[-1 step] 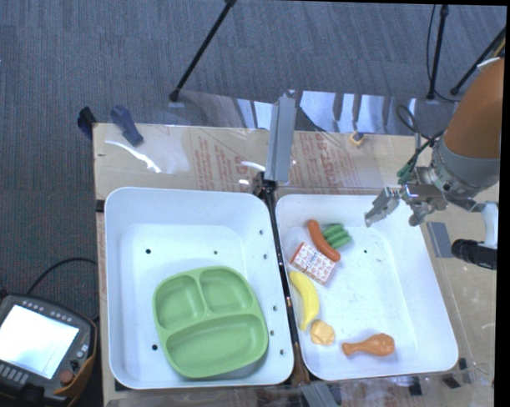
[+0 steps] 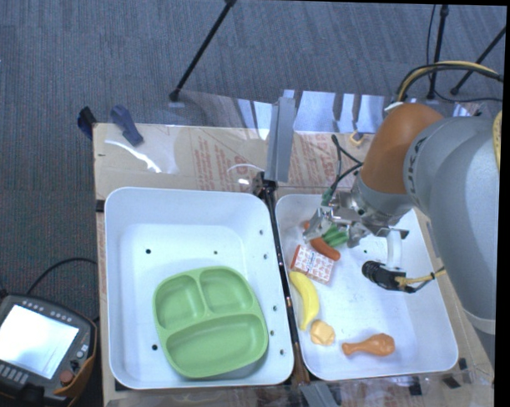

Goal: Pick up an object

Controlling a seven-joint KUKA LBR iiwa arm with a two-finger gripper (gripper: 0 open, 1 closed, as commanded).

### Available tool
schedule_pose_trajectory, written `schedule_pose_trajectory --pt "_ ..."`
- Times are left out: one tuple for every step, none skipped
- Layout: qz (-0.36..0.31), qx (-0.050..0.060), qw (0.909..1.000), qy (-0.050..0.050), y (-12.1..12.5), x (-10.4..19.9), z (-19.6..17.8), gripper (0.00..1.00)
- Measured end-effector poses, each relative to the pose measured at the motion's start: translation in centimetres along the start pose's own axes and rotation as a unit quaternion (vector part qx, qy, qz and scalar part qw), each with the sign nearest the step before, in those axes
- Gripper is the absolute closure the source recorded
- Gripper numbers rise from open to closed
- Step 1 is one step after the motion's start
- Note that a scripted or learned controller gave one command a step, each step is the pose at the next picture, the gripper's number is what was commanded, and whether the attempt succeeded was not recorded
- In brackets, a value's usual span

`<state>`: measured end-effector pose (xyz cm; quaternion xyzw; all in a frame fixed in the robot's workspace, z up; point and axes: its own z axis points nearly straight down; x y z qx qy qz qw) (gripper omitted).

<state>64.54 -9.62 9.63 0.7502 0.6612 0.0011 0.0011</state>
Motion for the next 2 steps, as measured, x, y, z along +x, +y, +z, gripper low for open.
schedule_pose_trajectory --pt "-0.001 0.005 1.0 0.0 -0.2 0.0 -0.6 1.0" --pt "0.01 0.0 0.9999 0.001 -0.6 4.9 -9.4 1.0"
